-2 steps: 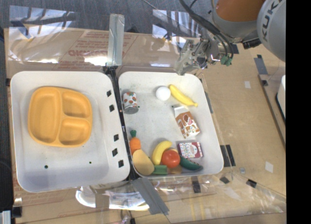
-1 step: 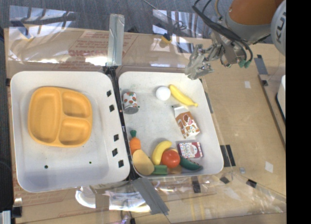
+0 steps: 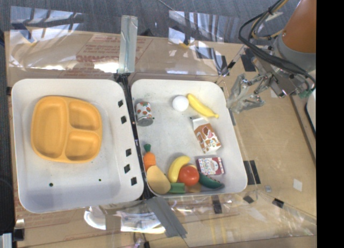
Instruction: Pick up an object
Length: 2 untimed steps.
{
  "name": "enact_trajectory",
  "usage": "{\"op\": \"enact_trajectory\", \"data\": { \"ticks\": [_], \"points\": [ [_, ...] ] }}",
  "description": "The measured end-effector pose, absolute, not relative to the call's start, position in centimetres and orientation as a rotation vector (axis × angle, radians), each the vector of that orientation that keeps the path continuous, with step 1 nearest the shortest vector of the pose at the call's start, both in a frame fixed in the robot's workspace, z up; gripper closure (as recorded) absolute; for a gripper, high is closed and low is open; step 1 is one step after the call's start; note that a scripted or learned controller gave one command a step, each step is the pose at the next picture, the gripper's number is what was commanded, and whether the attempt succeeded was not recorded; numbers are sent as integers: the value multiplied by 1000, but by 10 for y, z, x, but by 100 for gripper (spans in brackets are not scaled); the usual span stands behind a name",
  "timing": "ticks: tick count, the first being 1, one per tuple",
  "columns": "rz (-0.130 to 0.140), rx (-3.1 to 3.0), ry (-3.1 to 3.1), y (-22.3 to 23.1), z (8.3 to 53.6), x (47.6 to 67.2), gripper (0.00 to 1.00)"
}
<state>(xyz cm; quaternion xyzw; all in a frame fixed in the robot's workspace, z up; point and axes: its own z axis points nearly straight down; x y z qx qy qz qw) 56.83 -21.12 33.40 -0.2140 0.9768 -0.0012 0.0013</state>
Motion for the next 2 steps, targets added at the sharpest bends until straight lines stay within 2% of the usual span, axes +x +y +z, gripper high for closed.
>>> {"op": "enact_trajectory", "data": {
  "ticks": [1,2],
  "points": [
    [0,-1127,2930,-210,289,647,100],
    [-2,-1125,2930,-210,291,647,0]
  ]
}}
